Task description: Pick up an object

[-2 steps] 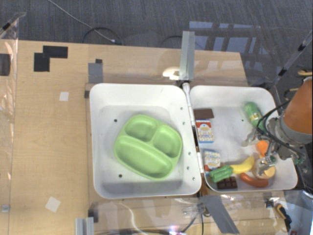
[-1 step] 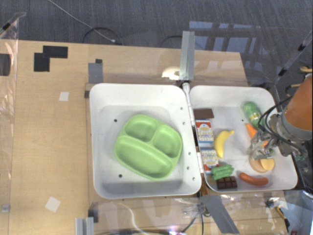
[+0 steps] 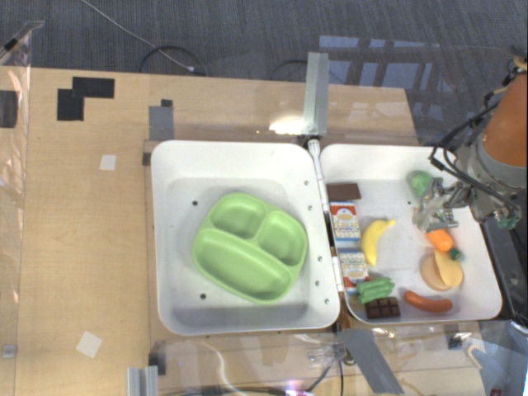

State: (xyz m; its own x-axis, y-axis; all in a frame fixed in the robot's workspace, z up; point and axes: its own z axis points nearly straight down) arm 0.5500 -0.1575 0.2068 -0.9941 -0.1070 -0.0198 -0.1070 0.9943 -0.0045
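My gripper [image 3: 434, 210] hangs over the right side of the right bin [image 3: 396, 165], with the grey arm and its orange band coming in from the right edge. It is just above an orange carrot [image 3: 441, 240] and below a green leafy toy [image 3: 420, 181]. To its left lies a yellow banana [image 3: 375, 238]. A tan round piece [image 3: 441, 271] and a red sausage [image 3: 427, 303] lie nearer the bin's front right corner. I see nothing held in the gripper.
The left bin [image 3: 173, 180] holds a green divided plate [image 3: 250, 246]. Along the right bin's left wall lie a brown bar [image 3: 343, 192], two small cartons [image 3: 344, 219], a green piece [image 3: 375, 288] and a chocolate square [image 3: 382, 308]. Black cables hang beside the arm.
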